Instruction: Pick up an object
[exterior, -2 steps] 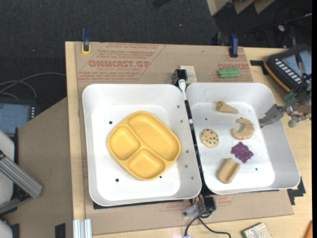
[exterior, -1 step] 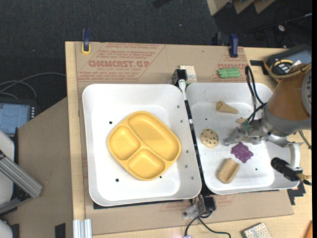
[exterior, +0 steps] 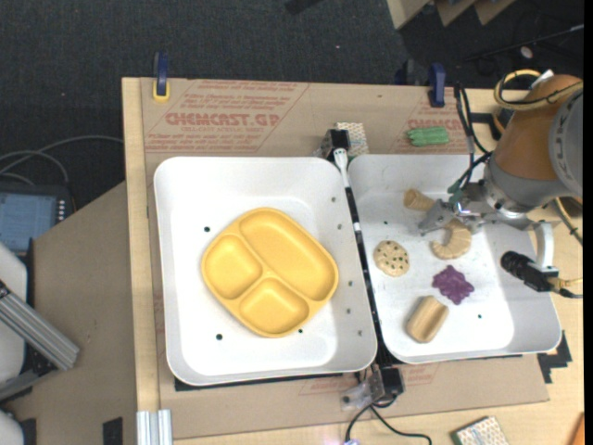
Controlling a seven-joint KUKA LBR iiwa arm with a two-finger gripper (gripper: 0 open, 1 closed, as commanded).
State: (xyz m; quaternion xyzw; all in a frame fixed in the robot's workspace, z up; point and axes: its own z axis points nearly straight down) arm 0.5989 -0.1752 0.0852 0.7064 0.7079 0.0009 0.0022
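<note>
My gripper point(exterior: 447, 215) hangs low over the right bin point(exterior: 491, 336), coming in from the grey arm with the orange band point(exterior: 533, 142) at the right. Just below it lies a flat tan piece point(exterior: 454, 243), touching or nearly touching the gripper's tip. A smaller tan chunk point(exterior: 418, 198) sits just left of the gripper. A chocolate-chip cookie point(exterior: 392, 258), a purple lump point(exterior: 453, 285) and a tan bread-like roll point(exterior: 427, 319) lie nearer the front of the same bin.
The left bin point(exterior: 185, 193) holds a yellow divided plate point(exterior: 269, 270). A green item point(exterior: 427, 137) lies on the bench behind the right bin. A black fitting point(exterior: 523, 269) with cables juts over the right bin's right side.
</note>
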